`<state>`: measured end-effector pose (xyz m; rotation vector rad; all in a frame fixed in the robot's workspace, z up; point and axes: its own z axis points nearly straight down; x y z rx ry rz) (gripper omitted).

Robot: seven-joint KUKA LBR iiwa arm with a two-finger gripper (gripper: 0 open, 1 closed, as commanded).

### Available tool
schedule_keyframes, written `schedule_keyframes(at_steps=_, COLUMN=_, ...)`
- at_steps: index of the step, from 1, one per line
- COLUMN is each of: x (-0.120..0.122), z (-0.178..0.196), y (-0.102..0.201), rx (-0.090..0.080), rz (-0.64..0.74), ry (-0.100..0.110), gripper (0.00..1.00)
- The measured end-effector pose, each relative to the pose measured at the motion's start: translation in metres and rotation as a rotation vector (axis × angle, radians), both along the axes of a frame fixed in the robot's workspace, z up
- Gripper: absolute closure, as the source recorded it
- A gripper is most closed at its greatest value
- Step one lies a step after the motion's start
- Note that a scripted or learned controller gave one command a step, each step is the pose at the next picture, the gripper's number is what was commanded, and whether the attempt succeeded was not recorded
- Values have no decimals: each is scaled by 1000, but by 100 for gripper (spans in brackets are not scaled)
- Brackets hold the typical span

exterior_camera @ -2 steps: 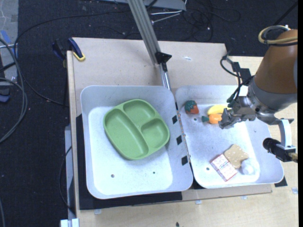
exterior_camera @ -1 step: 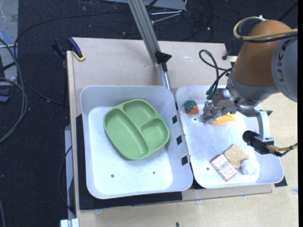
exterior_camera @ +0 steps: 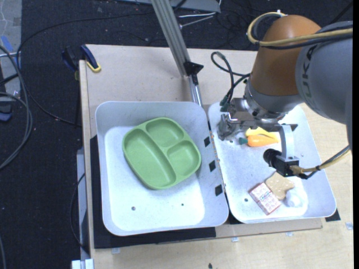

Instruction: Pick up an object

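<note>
Camera view: claw (exterior_camera: 229, 129) low in right bin (exterior_camera: 314, 206), beside orange carrot toy (exterior_camera: 261, 139); grip state can't tell. Carrot looks light, stiff, smooth plastic, may slip; grab across its middle. Green plate (exterior_camera: 161, 152) in left bin.

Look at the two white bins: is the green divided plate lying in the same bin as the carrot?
No: the green divided plate lies in the left bin, while the carrot lies in the right bin.
</note>
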<state>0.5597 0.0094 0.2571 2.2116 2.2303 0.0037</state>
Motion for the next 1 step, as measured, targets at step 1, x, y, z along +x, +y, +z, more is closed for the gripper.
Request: schedule_keyframes(at_steps=1, x=24, z=-12, y=52, rx=-1, rz=0, ry=1, gripper=100)
